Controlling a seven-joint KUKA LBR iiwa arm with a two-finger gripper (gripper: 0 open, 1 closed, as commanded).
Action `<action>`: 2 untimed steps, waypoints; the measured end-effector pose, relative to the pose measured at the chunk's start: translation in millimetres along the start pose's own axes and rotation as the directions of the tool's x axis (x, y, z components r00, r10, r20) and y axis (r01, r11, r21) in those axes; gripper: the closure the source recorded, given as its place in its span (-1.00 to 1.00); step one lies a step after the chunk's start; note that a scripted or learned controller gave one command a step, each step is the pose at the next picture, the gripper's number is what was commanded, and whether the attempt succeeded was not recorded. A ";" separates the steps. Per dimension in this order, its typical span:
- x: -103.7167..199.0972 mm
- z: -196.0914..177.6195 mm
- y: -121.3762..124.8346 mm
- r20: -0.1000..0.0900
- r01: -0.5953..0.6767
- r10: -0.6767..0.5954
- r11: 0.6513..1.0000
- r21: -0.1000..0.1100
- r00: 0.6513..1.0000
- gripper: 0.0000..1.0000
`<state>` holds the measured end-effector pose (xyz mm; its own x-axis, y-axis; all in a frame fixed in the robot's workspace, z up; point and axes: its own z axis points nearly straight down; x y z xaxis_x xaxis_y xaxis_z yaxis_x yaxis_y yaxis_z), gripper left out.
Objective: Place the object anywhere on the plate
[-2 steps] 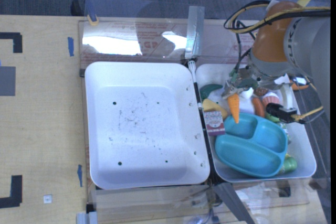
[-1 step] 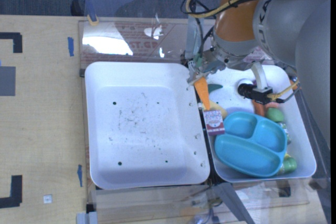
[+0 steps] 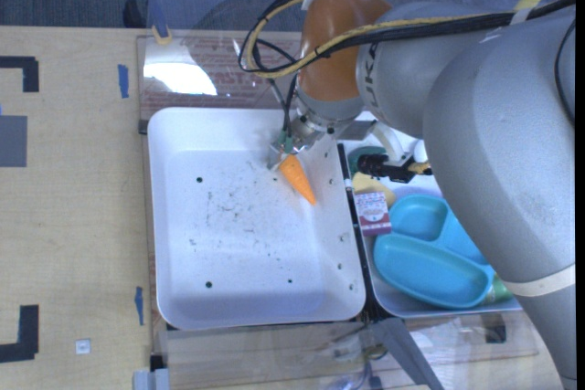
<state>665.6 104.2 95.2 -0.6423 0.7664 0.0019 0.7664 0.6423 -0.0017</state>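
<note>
Grey arm (image 3: 475,105) looms over 2 bins. From the blue plate (image 3: 430,265), the toy carrot (image 3: 298,178) lies leftward in the other bin (image 3: 183,196), under the claw (image 3: 291,142); grip unreadable. Lift it clear of the dividing walls before crossing.

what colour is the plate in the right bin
Bright blue: the plate, with its divided sections, shows clearly in the camera view.
</note>
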 end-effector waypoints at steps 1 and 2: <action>85.9 -11.5 37.8 0.000 0.088 -0.088 0.996 -0.004 0.996 1.00; 59.0 -20.3 22.2 0.003 0.154 -0.154 0.988 -0.002 0.988 1.00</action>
<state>644.8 163.7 115.6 -0.7528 0.6582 -0.0005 0.6582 0.7528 0.0002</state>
